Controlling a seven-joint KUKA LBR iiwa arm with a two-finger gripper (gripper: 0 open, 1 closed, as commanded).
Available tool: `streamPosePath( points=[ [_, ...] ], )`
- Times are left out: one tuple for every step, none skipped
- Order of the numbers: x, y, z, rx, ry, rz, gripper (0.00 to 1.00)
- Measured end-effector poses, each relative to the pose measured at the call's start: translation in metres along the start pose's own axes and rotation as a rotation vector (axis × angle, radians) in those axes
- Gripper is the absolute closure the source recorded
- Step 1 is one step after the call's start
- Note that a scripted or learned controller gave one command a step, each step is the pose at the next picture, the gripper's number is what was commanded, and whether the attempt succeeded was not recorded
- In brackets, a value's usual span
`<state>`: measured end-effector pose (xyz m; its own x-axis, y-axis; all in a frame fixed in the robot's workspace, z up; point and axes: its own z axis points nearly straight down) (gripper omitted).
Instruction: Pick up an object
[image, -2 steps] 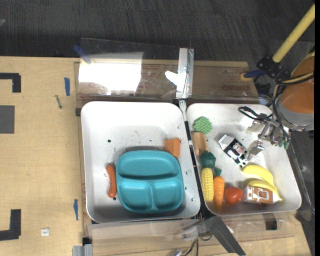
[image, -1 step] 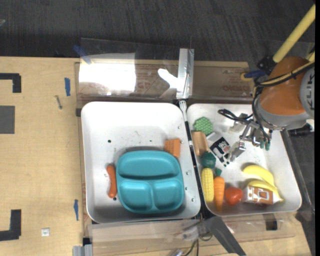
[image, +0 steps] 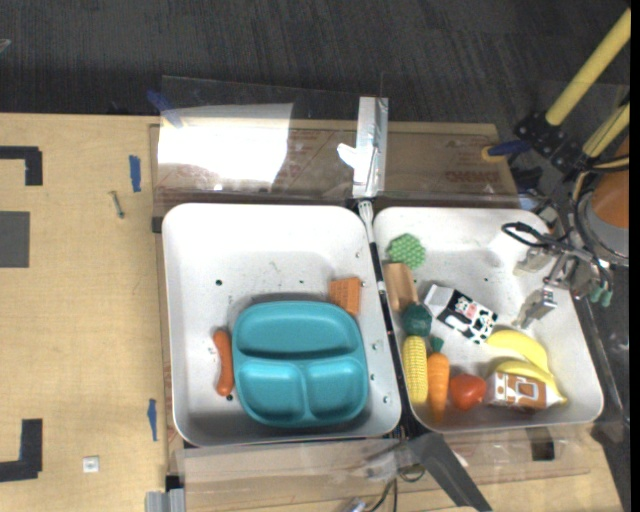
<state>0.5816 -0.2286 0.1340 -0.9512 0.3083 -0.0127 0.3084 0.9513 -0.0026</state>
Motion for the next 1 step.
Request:
streamPosePath(
  points=[
    [0.0428, 0.0413, 0.0448, -0.003, 0.003, -0.010, 0.00]
  ],
)
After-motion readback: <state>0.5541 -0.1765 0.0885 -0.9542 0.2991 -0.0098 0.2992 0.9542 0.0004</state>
